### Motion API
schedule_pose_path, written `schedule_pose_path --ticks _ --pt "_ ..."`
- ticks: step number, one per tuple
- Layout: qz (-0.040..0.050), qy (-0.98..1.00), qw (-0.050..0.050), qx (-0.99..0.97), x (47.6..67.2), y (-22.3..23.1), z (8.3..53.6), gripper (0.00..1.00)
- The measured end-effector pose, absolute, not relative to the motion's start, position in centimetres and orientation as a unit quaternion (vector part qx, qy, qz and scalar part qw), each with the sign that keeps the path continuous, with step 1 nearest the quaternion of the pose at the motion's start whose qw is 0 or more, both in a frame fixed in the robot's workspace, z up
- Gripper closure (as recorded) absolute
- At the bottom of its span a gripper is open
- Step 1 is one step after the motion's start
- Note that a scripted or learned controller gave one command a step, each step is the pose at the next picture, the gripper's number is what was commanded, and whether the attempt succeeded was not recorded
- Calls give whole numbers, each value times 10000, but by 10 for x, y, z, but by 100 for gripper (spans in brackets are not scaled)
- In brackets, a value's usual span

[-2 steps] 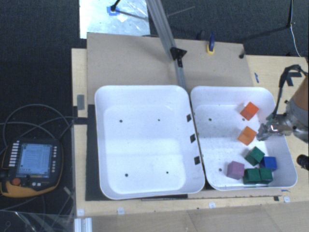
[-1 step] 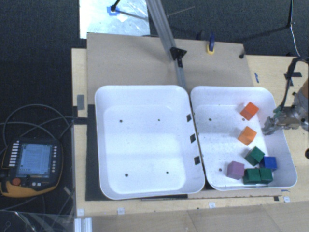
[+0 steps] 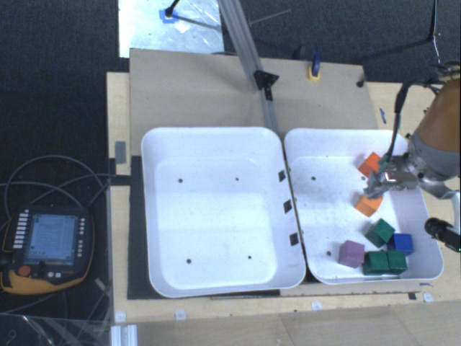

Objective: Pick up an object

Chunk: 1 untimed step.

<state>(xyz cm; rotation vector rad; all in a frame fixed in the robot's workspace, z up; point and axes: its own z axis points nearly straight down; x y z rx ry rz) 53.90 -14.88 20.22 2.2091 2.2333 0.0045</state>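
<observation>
Fingers first: whether they are spread or pressed together cannot be told, since the gripper is a small grey blur seen from above, and nothing is visibly between them.

A control pendant lies on the floor at far left, clear of the table. The left bin holds no blocks, probably serving as the drop side. All the candidates sit in the right bin, towards its right half: a purple block near the front, then a green block, a blue block and a green pair packed close together. The gripper hangs low between the upper orange block and the lower orange block, likely because these stand apart from the cluster. The arm leans in from the right.
</observation>
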Motion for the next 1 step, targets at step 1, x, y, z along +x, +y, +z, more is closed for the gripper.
schedule_pose_path --ticks 1 --pt "20 7110 8 7032 561 -103 213 100"
